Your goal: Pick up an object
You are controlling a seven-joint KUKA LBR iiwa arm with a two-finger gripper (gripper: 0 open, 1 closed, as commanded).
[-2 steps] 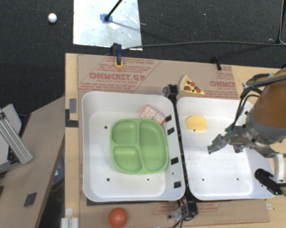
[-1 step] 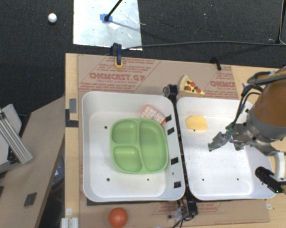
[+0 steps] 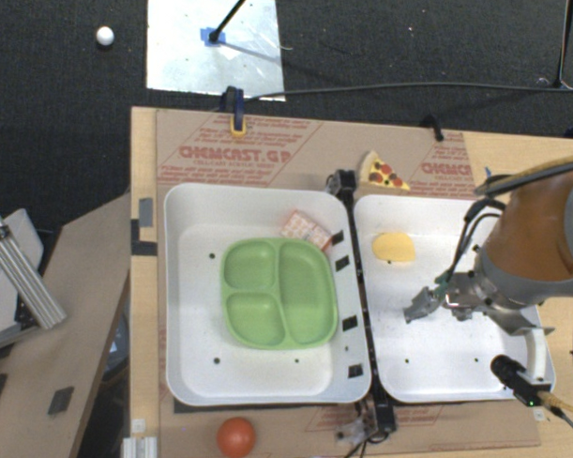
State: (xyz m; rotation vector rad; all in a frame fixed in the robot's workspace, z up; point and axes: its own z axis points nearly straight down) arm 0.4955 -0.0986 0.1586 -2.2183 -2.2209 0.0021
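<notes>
A flat yellow object (image 3: 394,247) lies in the right bin (image 3: 422,369), toward its far left. My gripper (image 3: 422,304) hangs over the middle of that bin, a short way nearer the front than the yellow object and apart from it. Its grey fingers point left. A green divided plate (image 3: 278,293) rests in the left bin (image 3: 187,267), and a small pink-and-white packet (image 3: 307,229) lies against the plate's far edge.
A toy pizza slice (image 3: 384,172) sits on the cardboard behind the bins. An orange ball (image 3: 235,437) rests on the bench in front of the left bin. Black clips line the divider (image 3: 355,291) between the bins. A blue-and-yellow clamp (image 3: 234,112) holds the board's far edge.
</notes>
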